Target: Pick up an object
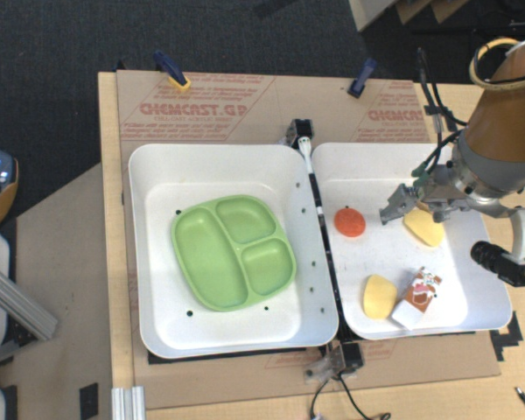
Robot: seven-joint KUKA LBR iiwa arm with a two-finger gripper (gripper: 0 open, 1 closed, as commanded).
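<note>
Bins sat side by side on the cardboard-covered worktop (245, 94), both shallow and white. The left bin (149, 234) held a green divided plate (234, 252) with three compartments, lying flat near the bin's middle. The right bin (472, 313) carried four small things: an orange-red round piece (350, 222) near its left wall, a yellow piece (379, 297) toward the near edge, a small red-and-white carton (417, 297) just beside that yellow piece on its right, and a second yellow piece (425, 229) farther back.

The arm (506, 129) reached in from the right, its orange band above the grey wrist, and the gripper (417, 206) hung over the far half of the right bin. Its jaws stood spread, one dark finger (397, 206) angling out to the left toward the orange-red piece and the other side sitting at the top of the second yellow piece. That yellow piece lay partly under the gripper; I could not tell whether the jaws touched it, and nothing showed pinched between them.

Two blue clamps (173, 70) gripped the far edge of the cardboard, well apart from each other.
</note>
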